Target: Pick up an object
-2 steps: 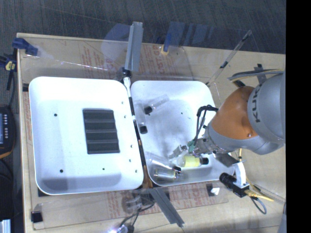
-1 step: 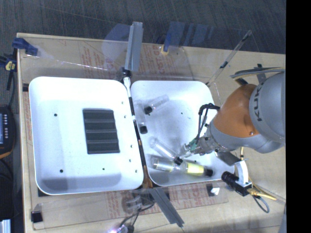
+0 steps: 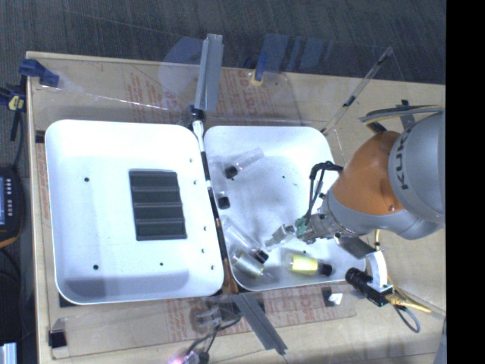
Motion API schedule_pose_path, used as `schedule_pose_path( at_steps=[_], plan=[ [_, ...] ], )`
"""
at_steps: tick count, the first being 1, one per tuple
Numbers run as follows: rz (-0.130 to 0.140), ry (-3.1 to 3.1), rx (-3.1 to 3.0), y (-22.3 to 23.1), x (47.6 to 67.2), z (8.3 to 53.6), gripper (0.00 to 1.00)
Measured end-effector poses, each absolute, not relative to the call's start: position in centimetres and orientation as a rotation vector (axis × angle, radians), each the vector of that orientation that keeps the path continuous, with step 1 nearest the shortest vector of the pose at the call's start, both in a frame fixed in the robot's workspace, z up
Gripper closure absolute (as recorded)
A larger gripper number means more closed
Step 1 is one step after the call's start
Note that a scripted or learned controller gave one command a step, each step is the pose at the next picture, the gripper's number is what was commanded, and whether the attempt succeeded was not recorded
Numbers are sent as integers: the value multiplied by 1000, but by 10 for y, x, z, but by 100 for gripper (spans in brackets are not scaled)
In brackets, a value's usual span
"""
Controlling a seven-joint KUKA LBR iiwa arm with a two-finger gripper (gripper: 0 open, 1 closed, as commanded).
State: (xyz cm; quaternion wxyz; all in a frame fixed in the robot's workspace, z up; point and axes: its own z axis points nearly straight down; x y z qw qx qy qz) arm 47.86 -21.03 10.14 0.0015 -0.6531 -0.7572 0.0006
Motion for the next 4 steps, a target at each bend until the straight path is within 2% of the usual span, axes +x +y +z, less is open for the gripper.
schedule_pose_path(
  at_steps=[1, 2, 3, 4],
  plan=[
    [0, -2510, -1893, -211, 478, 239, 0],
    [2, -2585, -1777, -158, 476, 159, 0],
    [1, -2608, -1750, -183, 584, 165, 0],
    [3, -2659, -1721, -139, 621, 106, 0]
  ],
)
